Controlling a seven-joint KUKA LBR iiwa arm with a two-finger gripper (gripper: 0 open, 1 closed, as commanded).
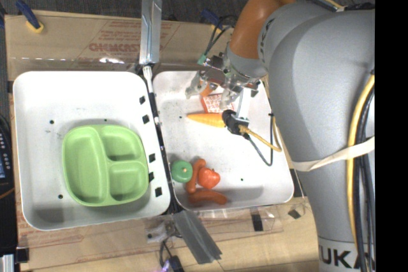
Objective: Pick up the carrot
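Observation:
The carrot (205, 118) is orange and tapered. It lies flat on the floor of the right bin (268, 169), with its tip pointing left. My gripper (215, 93) hangs just beyond the carrot, toward the bin's back wall. Its fingers (193, 87) are spread open and nothing is gripped between them. A small red-and-white item (213, 102) lies under the gripper, between the fingers and the carrot. The carrot's thick end meets a black cable fitting (229, 120).
A green round toy (182, 170), a red pepper-like piece (208, 178) and a reddish sausage (205, 198) cluster at the right bin's front. The left bin (38, 105) holds a green divided plate (105, 164). The big grey arm (319, 73) overhangs the right bin's right side.

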